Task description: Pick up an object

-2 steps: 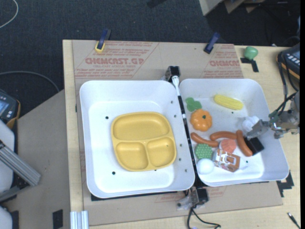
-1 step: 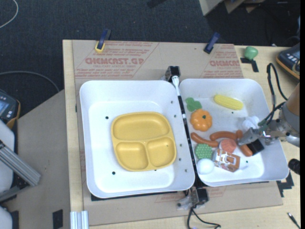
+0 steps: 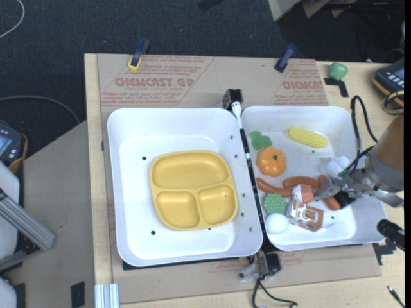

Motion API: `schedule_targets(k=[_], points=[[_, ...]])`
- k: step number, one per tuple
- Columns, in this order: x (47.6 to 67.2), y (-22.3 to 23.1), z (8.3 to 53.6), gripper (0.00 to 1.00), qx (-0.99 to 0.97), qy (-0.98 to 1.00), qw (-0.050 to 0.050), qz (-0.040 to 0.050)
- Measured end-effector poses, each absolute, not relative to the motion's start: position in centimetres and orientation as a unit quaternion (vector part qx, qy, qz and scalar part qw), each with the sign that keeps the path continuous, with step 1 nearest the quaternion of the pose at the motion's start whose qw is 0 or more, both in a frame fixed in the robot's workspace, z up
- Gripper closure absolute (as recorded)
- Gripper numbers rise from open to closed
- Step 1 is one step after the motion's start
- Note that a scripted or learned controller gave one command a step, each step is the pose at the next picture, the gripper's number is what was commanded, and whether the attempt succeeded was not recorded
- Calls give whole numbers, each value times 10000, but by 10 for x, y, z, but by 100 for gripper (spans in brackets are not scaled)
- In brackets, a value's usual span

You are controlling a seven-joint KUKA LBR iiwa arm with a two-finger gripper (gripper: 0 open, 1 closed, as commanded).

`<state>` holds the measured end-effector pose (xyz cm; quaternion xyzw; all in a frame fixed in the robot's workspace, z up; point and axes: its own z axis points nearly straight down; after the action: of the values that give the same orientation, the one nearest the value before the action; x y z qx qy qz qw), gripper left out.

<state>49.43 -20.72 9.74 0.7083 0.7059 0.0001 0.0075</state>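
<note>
We see two white bins side by side on the bench. The left bin [image 3: 128,172] has a yellow plate [image 3: 192,189] with three parts in its middle. There is bare white floor all around the plate, out to the walls.

The right bin [image 3: 308,112] is much more full. A yellow corn [image 3: 307,136] lies near the back wall, with open floor around it. A small green leaf [image 3: 260,139] sits close to the left wall, and an orange pumpkin [image 3: 271,162] sits just in front of it. A long sausage [image 3: 292,185] lies across the middle. A bumpy green piece [image 3: 274,203] and a white egg [image 3: 277,223] sit near the front left corner, close to the wall. A small red and white carton [image 3: 306,215] is tilted beside the egg, near the front wall.

The arm [image 3: 388,159] comes in over the right wall. Its gripper [image 3: 327,190] is low in the bin, by the right end of the sausage and just above the carton. We cannot tell if it is open, closed or holding a toy, because it is too blurry and crowded there. The front right corner of this bin has some bare floor.
</note>
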Motion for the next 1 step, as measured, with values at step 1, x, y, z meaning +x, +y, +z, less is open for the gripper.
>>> schedule_targets(k=[1], points=[[496, -210, 111, 100, 7087, 7054, 137, 12]])
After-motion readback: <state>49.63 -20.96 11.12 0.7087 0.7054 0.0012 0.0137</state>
